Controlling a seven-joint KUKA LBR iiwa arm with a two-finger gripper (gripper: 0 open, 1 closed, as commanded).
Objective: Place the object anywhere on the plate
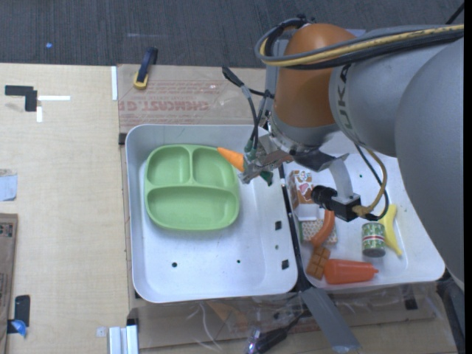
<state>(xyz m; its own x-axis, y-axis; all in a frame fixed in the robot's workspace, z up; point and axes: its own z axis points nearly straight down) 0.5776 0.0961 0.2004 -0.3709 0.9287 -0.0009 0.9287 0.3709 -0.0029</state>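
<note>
A green three-compartment plate [192, 188] lies in the left white bin [199, 271]. A small orange carrot-like object [231, 157] hangs at the plate's upper right rim, its tip pointing over the plate. My gripper [254, 167] sits just right of it, below the orange wrist band, with its fingers closed on the carrot's thick end. The big grey arm hides the back of the right bin.
The right bin [420, 257] holds several toy foods: a boxed snack [302, 190], a sausage [322, 228], a larger carrot [348, 271], a small can [374, 239], a banana [391, 231]. A yellow-handled tool [144, 68] lies behind the bins.
</note>
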